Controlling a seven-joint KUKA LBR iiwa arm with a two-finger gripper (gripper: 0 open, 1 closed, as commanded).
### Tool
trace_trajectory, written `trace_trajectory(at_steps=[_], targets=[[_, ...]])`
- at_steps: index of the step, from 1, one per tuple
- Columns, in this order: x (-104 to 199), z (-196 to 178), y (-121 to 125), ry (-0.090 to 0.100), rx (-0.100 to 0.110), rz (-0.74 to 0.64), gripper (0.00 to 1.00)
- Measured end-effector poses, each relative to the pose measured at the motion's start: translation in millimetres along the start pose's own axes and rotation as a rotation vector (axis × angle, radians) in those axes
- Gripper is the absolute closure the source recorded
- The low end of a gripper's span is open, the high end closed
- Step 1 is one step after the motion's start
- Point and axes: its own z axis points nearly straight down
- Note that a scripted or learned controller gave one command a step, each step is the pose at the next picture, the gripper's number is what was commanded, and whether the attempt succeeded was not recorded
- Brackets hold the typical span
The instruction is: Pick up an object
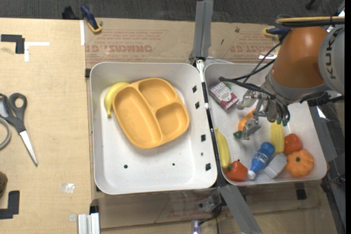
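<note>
Clutter fills the right bin (318, 134), so I hang low over its middle, my gripper (253, 120) closed on a small orange piece (242, 133) held between the fingertips. Bottle (261, 159), pumpkin (300, 164) and corn (277, 137) lie just beside it, along the near wall.

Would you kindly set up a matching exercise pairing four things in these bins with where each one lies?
Things:
1. divided plate
2. blue bottle
3. small pumpkin
4. pink packet

Places:
A. far left part of the right bin
B. near right corner of the right bin
C. middle of the left bin, over a banana
D. near side of the right bin, between a tomato and the pumpkin

Pairs: 1-C, 2-D, 3-B, 4-A
</note>
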Motion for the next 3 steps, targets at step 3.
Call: trace_trajectory(at_steps=[3], targets=[[-9,9,7,0.003,0.001,0.103,0.00]])
